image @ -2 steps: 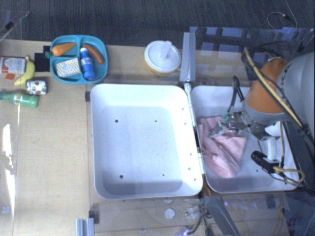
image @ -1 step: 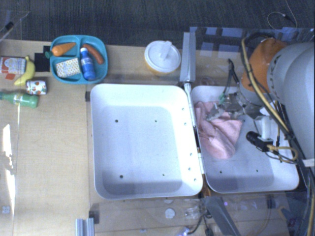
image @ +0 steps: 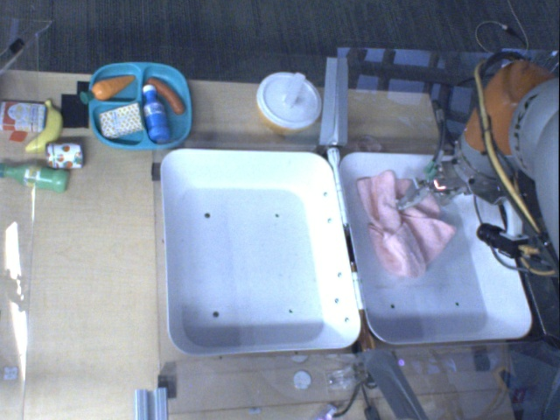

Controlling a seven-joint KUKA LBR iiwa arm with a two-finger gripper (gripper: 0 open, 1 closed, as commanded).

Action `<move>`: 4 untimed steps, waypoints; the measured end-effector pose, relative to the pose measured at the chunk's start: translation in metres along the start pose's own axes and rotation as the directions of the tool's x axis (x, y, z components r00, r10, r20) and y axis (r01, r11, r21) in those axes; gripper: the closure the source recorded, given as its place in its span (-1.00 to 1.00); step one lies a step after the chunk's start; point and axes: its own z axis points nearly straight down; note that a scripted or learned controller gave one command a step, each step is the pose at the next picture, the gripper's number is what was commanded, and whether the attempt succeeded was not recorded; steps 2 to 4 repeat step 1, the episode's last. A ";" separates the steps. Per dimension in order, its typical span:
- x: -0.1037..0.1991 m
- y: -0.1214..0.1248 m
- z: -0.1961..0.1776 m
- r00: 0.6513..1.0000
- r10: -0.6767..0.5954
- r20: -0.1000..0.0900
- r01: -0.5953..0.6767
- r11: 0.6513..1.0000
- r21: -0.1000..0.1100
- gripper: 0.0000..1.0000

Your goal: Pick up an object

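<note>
A crumpled pink cloth (image: pixel 398 223) lies in the right white bin (image: pixel 455 309), in its upper left half. My gripper (image: pixel 418 197) reaches in from the right and sits just above the cloth's upper right edge, its thin metal fingers pointing left and down toward the fabric. The fingertips seem to touch or nearly touch the cloth, and I cannot make out whether any fabric lies between them. The grey arm with its orange band (image: pixel 503 94) stands over the bin's upper right corner.
The left white bin (image: pixel 254 252) sits beside the right one, divided by a metal rail (image: pixel 334 103). Behind it are a lidded cup (image: pixel 290 101) and a blue tray of toy food (image: pixel 140 105). Small toys (image: pixel 44 143) lie at far left. Cables hang at the right.
</note>
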 end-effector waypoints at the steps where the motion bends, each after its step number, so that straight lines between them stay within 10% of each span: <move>1: -0.029 0.004 0.000 0.996 -0.085 0.000 0.085 0.996 0.000 -1.00; 4: -0.029 0.004 0.000 0.996 -0.085 0.000 0.085 0.996 0.000 -1.00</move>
